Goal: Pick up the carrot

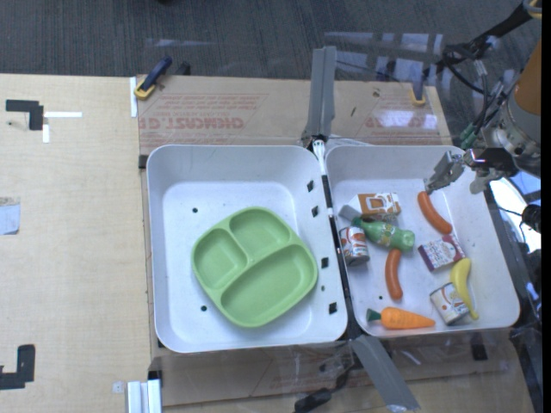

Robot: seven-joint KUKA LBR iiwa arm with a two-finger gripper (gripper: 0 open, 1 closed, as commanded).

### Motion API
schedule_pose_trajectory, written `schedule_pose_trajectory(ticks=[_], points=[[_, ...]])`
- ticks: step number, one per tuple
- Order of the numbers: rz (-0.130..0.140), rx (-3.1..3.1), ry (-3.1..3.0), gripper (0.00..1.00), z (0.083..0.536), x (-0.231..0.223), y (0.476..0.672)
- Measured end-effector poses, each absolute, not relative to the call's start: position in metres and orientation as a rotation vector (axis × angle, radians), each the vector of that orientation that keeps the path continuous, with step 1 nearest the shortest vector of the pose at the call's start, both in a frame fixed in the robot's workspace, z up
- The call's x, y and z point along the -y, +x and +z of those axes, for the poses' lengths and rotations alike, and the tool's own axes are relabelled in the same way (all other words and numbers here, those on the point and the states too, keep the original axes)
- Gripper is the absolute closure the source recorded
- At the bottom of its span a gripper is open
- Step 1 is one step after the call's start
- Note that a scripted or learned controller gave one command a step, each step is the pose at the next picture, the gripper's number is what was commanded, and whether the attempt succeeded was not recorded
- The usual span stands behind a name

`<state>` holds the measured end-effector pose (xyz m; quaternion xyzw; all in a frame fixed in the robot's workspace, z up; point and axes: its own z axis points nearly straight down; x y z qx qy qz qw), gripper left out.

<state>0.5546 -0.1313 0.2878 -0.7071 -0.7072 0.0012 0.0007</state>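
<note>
The arm (527, 101) reaches in from the right edge of the view, its grey body only partly in frame, with cables trailing around it. The wrist angles down and to the left. The gripper (441, 177) hangs at the arm's left end, pointing down-left, its two fingers (436, 181) slightly parted with nothing between them.

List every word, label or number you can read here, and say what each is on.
Cardboard sheet: red printed lettering, upside down from this view, too blurred to read.
Small cartons: labels too small to read.
Can: label too small to read.
No text reads clearly.
</note>
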Motion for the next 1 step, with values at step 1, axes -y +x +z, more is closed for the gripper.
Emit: schedule_pose_trajectory(ticks=[1], points=[[0.004,2.314,-2.121,0.00,0.1612,0.1071,0.5024]])
